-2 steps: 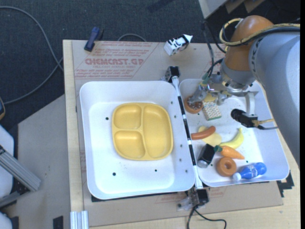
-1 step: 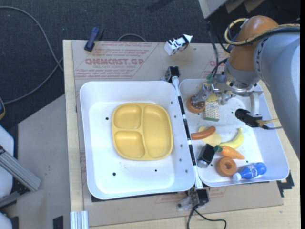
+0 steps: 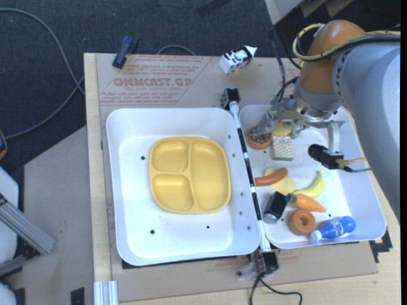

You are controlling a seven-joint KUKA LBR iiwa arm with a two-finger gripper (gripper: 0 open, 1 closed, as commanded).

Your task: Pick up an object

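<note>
Far left of the claw, the left bin holds one yellow three-compartment plate, with bare white floor between it and every wall. The claw hangs over the right bin at its far left corner, close to the divider; whether it is parted or closed, I cannot tell. Just beside it lie one brown ring and one mesh packet. Nearer the camera cluster one sausage, one banana, one carrot, one black block, one doughnut and one blue bottle by the near rim. Right of the claw the floor lies open.
</note>
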